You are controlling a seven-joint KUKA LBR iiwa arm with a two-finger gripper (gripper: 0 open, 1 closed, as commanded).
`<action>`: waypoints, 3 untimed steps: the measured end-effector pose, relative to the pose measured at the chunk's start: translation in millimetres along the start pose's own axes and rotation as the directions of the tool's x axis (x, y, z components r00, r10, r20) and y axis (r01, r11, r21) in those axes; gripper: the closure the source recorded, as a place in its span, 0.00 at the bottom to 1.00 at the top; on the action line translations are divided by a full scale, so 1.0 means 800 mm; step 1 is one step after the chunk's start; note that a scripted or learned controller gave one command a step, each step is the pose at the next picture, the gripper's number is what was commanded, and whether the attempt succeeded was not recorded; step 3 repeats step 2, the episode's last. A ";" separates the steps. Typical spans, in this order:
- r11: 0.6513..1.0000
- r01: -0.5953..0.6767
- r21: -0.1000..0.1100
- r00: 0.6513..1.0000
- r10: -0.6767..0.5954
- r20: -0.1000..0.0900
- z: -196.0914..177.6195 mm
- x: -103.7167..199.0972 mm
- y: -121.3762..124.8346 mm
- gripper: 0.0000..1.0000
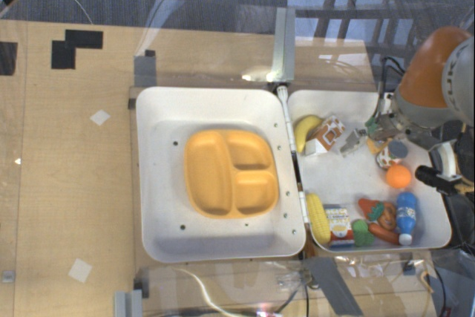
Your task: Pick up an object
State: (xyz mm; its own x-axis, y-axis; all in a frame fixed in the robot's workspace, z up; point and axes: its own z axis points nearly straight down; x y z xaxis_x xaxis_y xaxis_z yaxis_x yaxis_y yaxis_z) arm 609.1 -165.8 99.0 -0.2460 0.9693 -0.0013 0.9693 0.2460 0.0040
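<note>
hovering over the right bin point(438, 237), the tool point(380, 128) is sitting just above the orange ball point(399, 176); nothing is being lifted yet, and its grip i cannot tell.

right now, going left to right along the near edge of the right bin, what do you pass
corn cob → small carton → green piece → carrot → blue bottle
</note>
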 end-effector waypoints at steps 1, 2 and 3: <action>0.998 -0.069 -0.005 0.998 0.069 0.003 0.011 0.035 0.068 0.00; 0.964 -0.264 -0.008 0.964 0.264 0.002 -0.093 0.032 0.064 0.00; 0.964 -0.264 -0.008 0.964 0.264 0.002 -0.093 0.032 0.064 0.00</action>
